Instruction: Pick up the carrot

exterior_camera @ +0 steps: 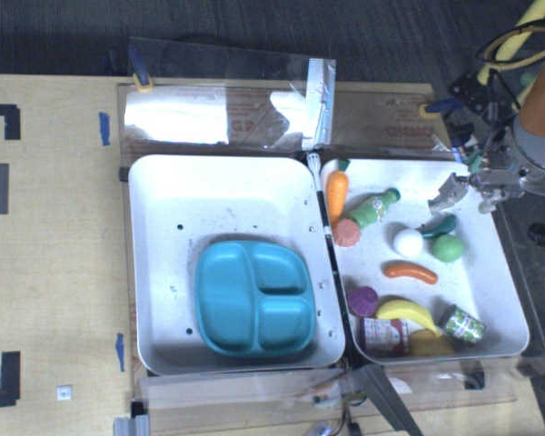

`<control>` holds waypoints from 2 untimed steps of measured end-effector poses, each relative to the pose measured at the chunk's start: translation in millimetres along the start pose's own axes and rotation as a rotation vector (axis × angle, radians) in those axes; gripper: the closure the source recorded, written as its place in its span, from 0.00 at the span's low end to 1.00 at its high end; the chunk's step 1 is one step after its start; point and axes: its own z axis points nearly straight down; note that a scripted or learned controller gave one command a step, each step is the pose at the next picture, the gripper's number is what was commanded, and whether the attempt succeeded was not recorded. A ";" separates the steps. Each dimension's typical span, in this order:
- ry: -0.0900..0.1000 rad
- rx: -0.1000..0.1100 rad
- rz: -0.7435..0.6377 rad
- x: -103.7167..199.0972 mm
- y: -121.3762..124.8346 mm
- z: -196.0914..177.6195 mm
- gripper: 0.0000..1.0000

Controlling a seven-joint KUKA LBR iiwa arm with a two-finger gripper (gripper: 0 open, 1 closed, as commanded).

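I see an orange carrot (337, 192) with a green top, a green bottle (373, 209) with a pale label, a white egg (407, 242), a green ball (449, 248), an orange-red sausage (410, 272), a pink disc (347, 233), a purple piece (362, 300) and a yellow banana (405, 312). The tray (253, 298) is turquoise, both bins (154, 207) white, my tabletop (45, 243) pale wood with black marks and blue tape (104, 127).
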 end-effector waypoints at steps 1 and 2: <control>-0.001 -0.002 -0.060 32.5 -27.0 114.3 0.00; -0.001 -0.006 0.024 71.3 -72.8 118.8 0.00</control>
